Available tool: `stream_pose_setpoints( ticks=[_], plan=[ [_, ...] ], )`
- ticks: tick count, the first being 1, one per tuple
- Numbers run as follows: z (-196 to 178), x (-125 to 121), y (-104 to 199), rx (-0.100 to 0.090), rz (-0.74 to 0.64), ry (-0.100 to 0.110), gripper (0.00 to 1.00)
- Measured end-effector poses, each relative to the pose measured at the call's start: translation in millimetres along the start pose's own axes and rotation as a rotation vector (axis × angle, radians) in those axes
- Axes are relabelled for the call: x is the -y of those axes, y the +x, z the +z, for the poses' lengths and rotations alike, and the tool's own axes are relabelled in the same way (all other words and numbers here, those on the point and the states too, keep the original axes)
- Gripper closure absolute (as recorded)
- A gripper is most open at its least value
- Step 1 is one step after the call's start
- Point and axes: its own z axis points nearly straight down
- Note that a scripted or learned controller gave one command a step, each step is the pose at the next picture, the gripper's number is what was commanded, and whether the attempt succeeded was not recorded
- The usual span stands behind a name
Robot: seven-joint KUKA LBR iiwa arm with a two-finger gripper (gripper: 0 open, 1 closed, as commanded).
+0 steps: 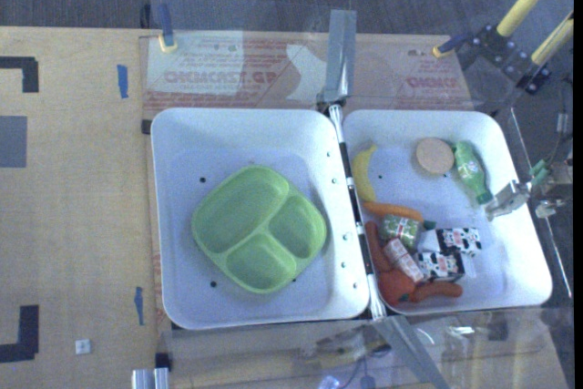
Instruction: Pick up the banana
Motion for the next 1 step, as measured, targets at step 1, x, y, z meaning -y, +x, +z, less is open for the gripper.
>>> stream_pose_setpoints(
  ticks=[1],
  plan=[
    [81.5,-1.0,87.6,0.001,0.302,-0.001,0.0]
  ],
)
